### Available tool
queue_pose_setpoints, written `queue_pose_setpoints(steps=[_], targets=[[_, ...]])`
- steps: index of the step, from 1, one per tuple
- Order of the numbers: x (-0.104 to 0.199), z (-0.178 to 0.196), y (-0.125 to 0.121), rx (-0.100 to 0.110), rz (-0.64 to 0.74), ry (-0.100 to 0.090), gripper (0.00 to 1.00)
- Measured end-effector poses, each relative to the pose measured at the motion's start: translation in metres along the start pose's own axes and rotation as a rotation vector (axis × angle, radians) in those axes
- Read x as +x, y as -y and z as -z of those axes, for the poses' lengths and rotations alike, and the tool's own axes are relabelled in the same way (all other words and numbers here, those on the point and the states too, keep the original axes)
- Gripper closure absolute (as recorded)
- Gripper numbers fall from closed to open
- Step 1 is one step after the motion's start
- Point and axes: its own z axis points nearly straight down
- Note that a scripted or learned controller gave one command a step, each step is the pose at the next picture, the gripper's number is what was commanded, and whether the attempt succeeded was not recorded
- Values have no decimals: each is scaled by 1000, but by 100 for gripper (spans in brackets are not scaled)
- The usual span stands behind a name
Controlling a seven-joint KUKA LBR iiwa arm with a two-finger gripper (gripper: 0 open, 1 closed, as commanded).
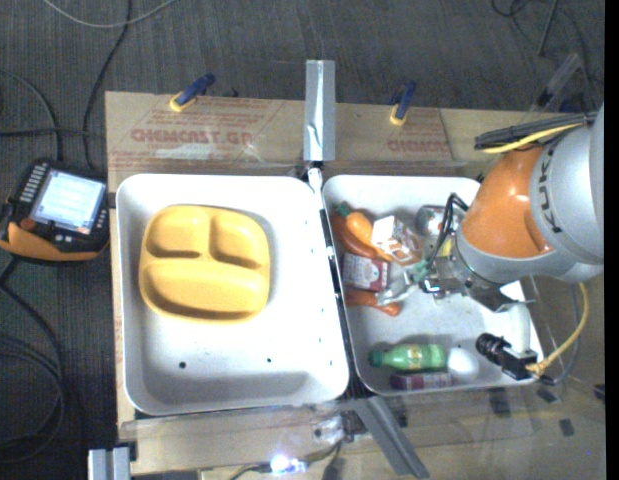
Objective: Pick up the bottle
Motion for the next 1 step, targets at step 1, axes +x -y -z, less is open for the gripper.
queue_pose_setpoints(steps=[1], targets=[[-2,-13,33,-4,29,-1,0]])
